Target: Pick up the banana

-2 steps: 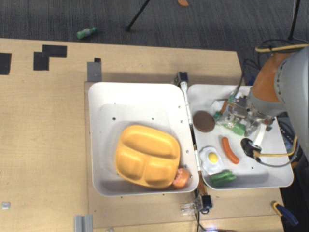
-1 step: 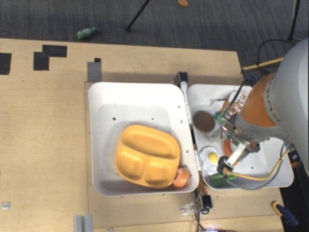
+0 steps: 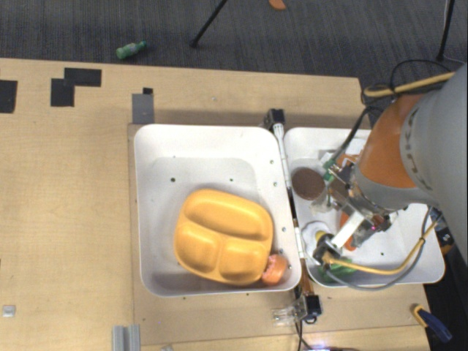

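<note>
Starting at your left, the left bin [image 3: 146, 196] holds a large yellow molded piece [image 3: 223, 234] with a small orange-pink object [image 3: 274, 269] tucked at its lower right corner, close to the divider. You'd likely take the yellow piece for a banana bunch, though its shape doesn't settle that.

Across the divider, the right bin [image 3: 424, 269] has a brown disc [image 3: 308, 183] near its left wall. The tool [image 3: 327, 251] is low in the near-left corner of this bin, over green and white clutter; whether it is spread or pressed together, you cannot tell.

Risk: it may be working the wrong bin, or snag the yellow cable [image 3: 387, 269]. Open room lies in the left bin's far half; the corner gives little clearance.
</note>
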